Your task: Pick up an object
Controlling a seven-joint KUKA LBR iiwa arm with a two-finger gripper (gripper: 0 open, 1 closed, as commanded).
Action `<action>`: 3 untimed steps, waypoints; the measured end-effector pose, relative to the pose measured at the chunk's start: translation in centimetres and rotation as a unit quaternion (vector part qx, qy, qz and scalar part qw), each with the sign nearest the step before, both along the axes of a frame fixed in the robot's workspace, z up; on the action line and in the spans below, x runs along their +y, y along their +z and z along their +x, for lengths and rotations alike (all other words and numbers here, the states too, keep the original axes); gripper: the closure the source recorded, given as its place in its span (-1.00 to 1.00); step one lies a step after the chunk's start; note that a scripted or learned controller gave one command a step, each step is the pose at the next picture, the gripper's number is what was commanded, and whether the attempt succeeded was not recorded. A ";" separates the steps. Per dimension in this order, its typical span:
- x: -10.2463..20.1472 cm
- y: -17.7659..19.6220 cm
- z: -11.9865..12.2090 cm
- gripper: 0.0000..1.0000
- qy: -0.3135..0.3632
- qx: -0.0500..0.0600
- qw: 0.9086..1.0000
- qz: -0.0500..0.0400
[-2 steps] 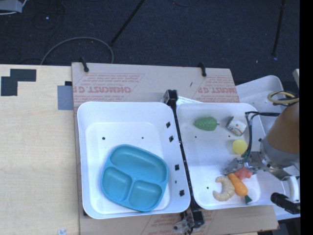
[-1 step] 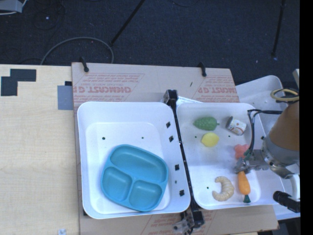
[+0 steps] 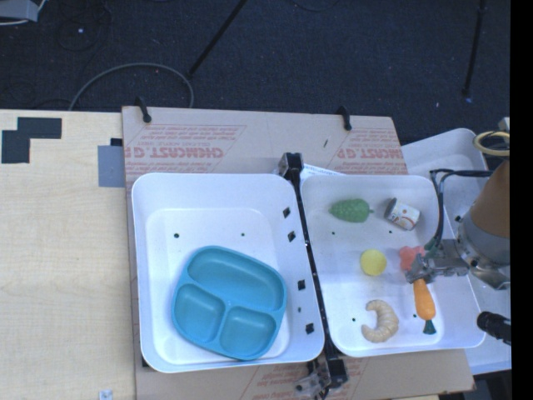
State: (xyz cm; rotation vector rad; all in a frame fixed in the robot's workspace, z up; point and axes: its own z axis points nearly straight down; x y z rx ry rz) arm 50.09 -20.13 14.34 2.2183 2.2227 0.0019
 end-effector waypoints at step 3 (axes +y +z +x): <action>5.7 11.4 2.2 1.00 0.002 0.001 1.000 0.001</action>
